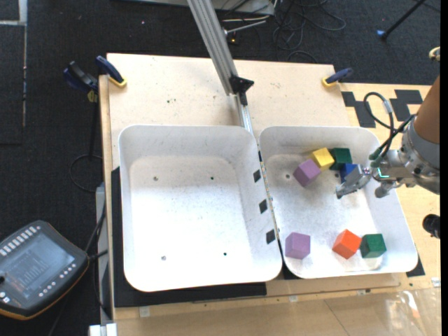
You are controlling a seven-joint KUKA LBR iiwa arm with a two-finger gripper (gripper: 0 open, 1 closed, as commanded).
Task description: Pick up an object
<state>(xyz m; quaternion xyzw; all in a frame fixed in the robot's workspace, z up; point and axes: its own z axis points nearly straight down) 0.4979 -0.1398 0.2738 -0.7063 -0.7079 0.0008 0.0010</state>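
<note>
The right bin (392,208) holds several small blocks. At its far end a purple block (306,173), a yellow block (323,157) and a dark green block (341,156) sit close together. A blue block (348,169) lies just below the green one, partly hidden by my gripper (348,185). The gripper reaches in from the right, low over the bin floor and right against the blue block. Near the front edge lie another purple block (297,245), an orange block (346,244) and a second green block (373,245).
The left bin (140,187) sits beside the right one, sharing a middle wall (264,201). A slanted metal rail (213,37) rises from the back of the bench. A pendant (35,268) lies at the lower left.
</note>
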